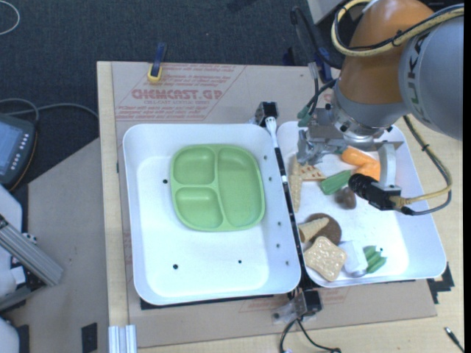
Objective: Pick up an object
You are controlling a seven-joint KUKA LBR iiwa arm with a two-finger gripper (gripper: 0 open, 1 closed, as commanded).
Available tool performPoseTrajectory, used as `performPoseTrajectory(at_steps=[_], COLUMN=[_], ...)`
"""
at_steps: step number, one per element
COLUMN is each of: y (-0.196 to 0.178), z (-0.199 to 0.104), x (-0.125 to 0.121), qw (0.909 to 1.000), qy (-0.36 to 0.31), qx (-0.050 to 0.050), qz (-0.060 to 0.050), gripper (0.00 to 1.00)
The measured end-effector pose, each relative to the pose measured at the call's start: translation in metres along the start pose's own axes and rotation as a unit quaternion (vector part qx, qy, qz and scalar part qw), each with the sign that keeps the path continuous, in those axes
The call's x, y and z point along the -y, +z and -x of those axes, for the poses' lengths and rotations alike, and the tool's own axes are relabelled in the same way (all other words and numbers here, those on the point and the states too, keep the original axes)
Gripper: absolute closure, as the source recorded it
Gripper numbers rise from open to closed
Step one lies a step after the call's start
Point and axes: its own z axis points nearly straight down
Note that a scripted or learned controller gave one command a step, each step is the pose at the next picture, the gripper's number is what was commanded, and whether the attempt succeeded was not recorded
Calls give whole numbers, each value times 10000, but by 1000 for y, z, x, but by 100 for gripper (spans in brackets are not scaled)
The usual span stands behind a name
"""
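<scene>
My gripper (313,153) reaches down into the far left part of the right bin (419,259), under the grey and orange arm. Just below it lies a pale pizza-like wedge (298,181). A green piece (335,182), an orange carrot-like piece (360,160) and a small dark lump (344,197) lie to its right. Nearer the front sit a brown bread slice (321,229), a tan cracker (324,259) and a white and green item (366,259).
The left bin (147,271) holds a green divided plate (218,187). A black divider rail (283,197) runs between the bins. A black cable and connector (383,195) hang from the arm over the right bin. A yellow clamp (155,70) sits on the board's far edge.
</scene>
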Motion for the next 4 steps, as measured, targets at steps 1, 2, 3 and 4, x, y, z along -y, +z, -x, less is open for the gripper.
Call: performPoseTrajectory(at_steps=[1,2,3,4], y=[11,7,17,21], z=[-51,-83,-71,-72], x=[-2,8,17,14], qw=[10000,10000,10000,10000], qy=[1,6,35,32], qx=[3,3,14,14], qz=[-7,-4,-9,-5], gripper=[100,100,100,100])
